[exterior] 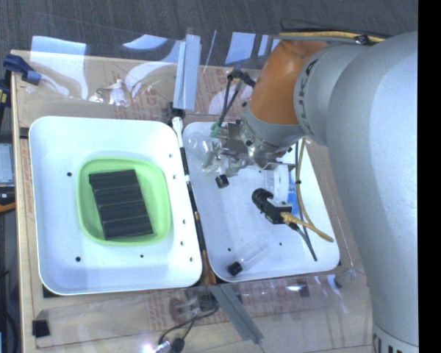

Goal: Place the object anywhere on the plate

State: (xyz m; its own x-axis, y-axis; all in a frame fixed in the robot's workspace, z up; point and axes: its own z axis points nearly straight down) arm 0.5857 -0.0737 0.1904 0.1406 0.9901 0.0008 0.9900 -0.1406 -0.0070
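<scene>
Claw (220,169) hangs over the far left corner of the right bin (228,226), just beside the wall it shares with the left bin (51,219). We cannot tell whether it is open or closed, and we see nothing held.

Green plate (159,197) sits in the middle of the left bin, across that wall from the claw. Black ribbed block (120,203) already lies on the plate, long axis near-to-far, slightly slanted.

Small clear vial (247,259) with a black cap lies loose in the right bin near its front edge, well apart from the claw. Its long axis is slantwise, cap toward front left.

Our judgement: if the block is the object, the task looks done. If it is the vial, the claw must first go toward the front edge, then cross left.
</scene>
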